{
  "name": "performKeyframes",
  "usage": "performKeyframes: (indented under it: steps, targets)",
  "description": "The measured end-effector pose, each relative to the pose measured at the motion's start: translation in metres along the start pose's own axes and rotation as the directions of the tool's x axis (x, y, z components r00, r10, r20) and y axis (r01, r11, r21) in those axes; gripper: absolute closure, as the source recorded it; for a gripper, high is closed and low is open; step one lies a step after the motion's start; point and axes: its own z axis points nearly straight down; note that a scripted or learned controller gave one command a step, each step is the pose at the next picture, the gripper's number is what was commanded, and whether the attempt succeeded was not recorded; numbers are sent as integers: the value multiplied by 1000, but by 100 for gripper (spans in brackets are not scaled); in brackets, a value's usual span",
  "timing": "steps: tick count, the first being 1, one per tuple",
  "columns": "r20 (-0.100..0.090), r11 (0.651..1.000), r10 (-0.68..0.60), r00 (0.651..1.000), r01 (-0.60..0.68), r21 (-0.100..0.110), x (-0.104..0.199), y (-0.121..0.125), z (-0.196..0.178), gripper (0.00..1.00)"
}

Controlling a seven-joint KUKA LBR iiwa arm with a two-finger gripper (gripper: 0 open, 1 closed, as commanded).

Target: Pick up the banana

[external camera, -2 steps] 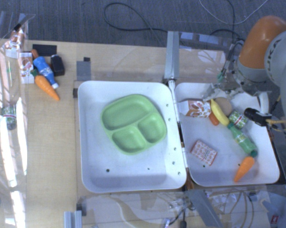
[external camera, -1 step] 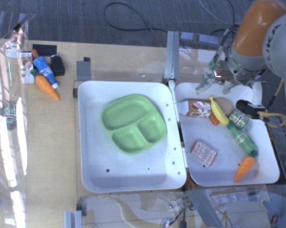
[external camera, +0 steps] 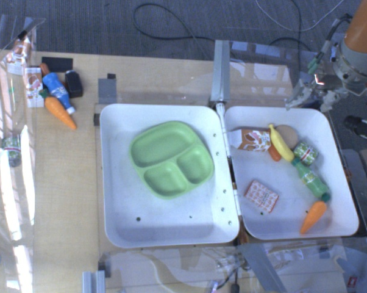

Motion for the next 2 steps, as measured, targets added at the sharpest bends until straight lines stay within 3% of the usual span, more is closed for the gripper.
performKeyframes:
  steps: [1, 2]
  targets:
    - [-1, 997, 81, 997, -81, 4, 26, -1, 146, 0]
    - [0, 946, 325, 946, -325, 2, 18, 14, 149, 0]
